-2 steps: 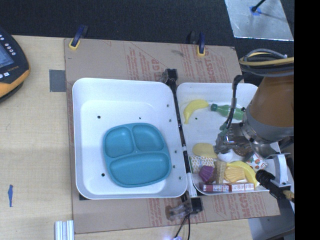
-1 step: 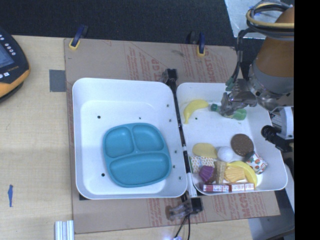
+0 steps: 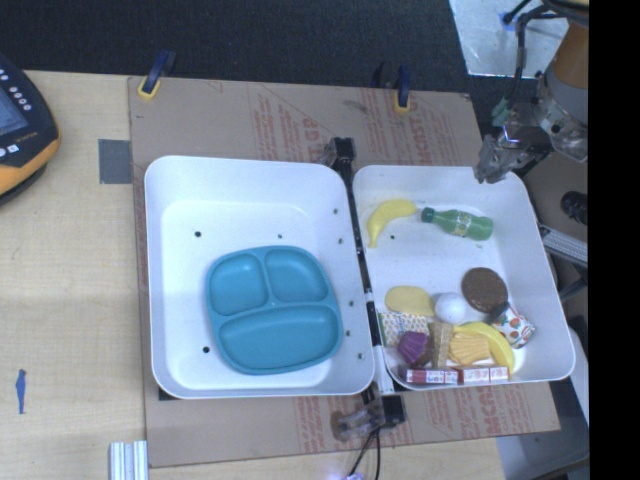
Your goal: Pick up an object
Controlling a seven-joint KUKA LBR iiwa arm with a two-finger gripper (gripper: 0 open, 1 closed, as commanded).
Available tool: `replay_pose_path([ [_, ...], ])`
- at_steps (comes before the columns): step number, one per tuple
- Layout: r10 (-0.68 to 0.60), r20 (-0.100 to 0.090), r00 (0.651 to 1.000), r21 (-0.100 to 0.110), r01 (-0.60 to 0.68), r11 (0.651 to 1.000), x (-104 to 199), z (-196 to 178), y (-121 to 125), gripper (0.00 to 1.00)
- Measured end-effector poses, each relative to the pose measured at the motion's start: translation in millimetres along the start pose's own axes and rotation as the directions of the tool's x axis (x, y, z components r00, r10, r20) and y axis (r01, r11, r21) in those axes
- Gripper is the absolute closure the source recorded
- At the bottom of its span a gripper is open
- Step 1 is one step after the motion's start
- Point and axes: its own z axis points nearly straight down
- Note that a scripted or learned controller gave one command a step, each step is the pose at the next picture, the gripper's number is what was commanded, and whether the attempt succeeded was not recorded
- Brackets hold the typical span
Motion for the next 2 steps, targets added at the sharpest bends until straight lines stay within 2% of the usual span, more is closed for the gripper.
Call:
replay_pose_path([
  [1, -0.009, -0.008, 1.0, 0.015, 0.009, 1.0, 72.2, 66.9, -18.6, 1.0],
  [2, 0.002, -0.003, 1.0, 0.012, -0.002, 1.0, 20.9, 59.3, -70.7, 1.0],
])
